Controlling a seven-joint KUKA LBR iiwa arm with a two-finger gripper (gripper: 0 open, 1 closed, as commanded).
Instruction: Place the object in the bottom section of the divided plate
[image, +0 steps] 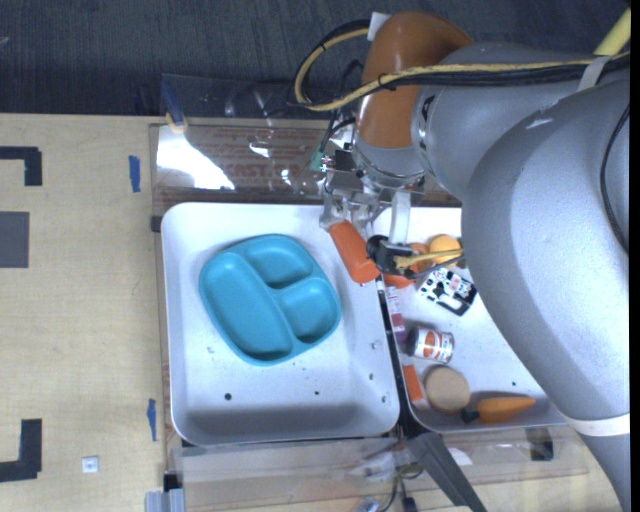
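- Pincer at 12 o'clock over the left bin, seemingly clamped on the top end of an orange object; grip partly hidden, so judged, not certain.
- Orange object hanging tilted beside the bins' shared wall, at 3 o'clock from the blue divided plate.
- Best carried toward 8 o'clock, kept clear of the plate rim, then lowered over the large bottom section before letting go.
- Worth going slowly: an end-held piece may swing or slip.

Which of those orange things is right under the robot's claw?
The orange block lying slantwise at the left bin's right edge, just below the gripper. The carrot-like piece lies in the right bin's bottom corner.
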